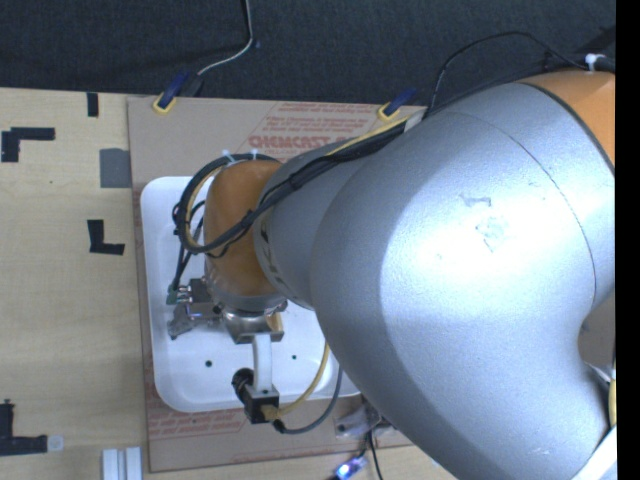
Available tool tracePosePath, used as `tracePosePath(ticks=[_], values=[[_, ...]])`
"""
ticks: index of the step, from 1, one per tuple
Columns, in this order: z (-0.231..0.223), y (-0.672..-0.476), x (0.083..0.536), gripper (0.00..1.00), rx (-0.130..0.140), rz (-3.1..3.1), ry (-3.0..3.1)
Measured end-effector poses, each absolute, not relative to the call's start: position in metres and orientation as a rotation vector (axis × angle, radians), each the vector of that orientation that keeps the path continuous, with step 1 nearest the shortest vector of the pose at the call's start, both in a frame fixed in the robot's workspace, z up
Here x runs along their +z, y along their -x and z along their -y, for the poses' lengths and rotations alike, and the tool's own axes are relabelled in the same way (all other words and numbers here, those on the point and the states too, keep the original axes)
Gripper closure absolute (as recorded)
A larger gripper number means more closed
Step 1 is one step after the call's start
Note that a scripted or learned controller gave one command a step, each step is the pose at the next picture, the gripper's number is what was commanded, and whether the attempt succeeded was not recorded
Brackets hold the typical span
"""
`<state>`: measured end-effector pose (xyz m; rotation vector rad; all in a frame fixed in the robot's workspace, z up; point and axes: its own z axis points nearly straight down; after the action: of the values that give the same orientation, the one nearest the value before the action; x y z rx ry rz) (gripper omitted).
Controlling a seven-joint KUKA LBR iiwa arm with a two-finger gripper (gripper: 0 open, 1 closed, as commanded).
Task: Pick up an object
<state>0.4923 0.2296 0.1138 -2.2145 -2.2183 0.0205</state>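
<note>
Where the object to pick up lies I cannot tell: the big grey arm [450,268] covers much of the white bin [158,268]. The hand [186,314] hangs low over the bin's left part, near its left wall; clenched or released, I cannot tell. The bin sits on a printed cardboard sheet [300,140] on the counter [60,298].

Pale bench [60,298], brown cardboard sheet [300,140] flat on it, a white bin [190,380] on the sheet.

arm [455,268] over bin [157,258], bin on cardboard [300,136]
</note>
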Motion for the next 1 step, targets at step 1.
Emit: tracePosePath(ticks=[1], values=[[-0.2298,-0.496,0.128,1.0,0.01,2.221,2.216]])
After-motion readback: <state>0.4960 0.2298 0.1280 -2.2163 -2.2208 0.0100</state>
